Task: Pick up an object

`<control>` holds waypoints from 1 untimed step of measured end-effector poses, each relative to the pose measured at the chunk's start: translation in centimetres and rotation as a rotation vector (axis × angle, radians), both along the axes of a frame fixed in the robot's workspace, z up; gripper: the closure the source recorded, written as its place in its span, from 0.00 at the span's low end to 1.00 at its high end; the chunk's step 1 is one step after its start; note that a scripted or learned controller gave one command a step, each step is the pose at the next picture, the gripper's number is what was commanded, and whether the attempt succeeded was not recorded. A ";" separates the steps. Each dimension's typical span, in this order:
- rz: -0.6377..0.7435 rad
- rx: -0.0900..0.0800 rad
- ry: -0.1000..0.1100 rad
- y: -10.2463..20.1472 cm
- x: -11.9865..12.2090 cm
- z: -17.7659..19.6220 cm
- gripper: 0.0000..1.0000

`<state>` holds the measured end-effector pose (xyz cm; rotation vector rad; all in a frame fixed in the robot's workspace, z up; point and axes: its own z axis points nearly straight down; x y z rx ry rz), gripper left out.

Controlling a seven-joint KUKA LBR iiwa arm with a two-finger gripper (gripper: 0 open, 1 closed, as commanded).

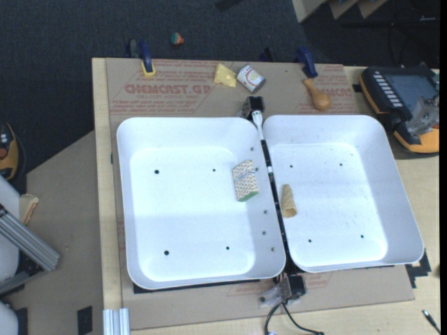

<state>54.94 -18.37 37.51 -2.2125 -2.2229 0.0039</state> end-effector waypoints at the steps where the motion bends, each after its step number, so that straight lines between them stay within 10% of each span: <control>1: -0.010 -0.001 0.001 -4.3 -5.0 -4.0 1.00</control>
